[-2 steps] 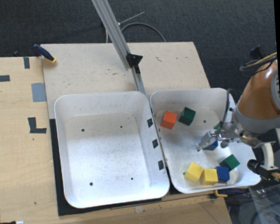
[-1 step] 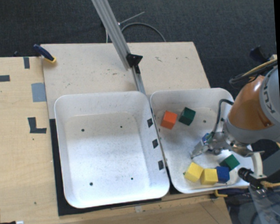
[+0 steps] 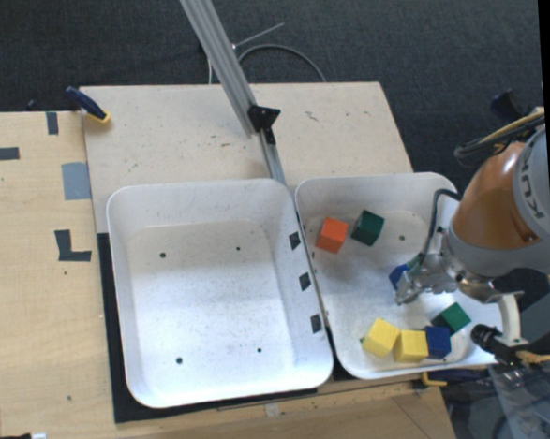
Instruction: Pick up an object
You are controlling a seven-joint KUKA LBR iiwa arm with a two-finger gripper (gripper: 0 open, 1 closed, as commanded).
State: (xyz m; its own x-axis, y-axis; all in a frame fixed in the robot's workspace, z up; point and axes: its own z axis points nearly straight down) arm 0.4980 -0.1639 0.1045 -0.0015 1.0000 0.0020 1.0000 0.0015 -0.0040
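Seven blocks crowd the right bin (image 3: 348,185) as the gripper (image 3: 413,284) hangs low at its right side beside a blue block (image 3: 399,275), jaw state impossible to tell, apparently lining up a grasp.

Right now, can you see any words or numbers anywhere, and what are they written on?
No whole word or number can be read.
Arm: dark letters on its grey shell at the edge of the view, cut off, too partial to read.
Blocks, such as the orange one, and both white bins: no lettering to be seen.
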